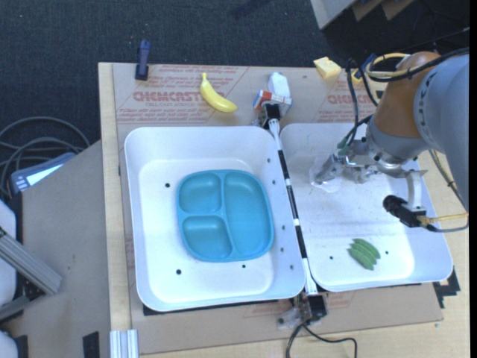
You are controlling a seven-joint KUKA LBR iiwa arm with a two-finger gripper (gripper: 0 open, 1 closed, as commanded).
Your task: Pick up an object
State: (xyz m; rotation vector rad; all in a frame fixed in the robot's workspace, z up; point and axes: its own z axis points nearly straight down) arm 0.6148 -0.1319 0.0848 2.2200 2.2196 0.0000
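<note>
A light wooden table (186,99) printed with red lettering is seen from above, standing on dark carpet (112,13). Two shallow white plastic bins are carried side by side on it. In the left bin (149,151) a blue sectioned plastic plate (223,215) is laid near the middle. In the right bin (417,263) a small green pod-shaped toy (365,253) is found near the front edge, well apart from the arm. The grey arm with an orange band (406,103) is reached in from the right, and its two-finger gripper (328,174) is held low over the rear left part of the right bin; whether the fingers are spread or pressed together cannot be told, and nothing is seen between them. Behind the bins, on the bare table, are listed: a yellow plastic banana (216,95), a dark blue clip-like piece (142,58) at the far left corner, a small red-and-white carton (274,92) at the seam between the bins, and a pale yellow wedge-shaped block (326,67). Grey cables (33,148) are coiled on the floor at left.
</note>
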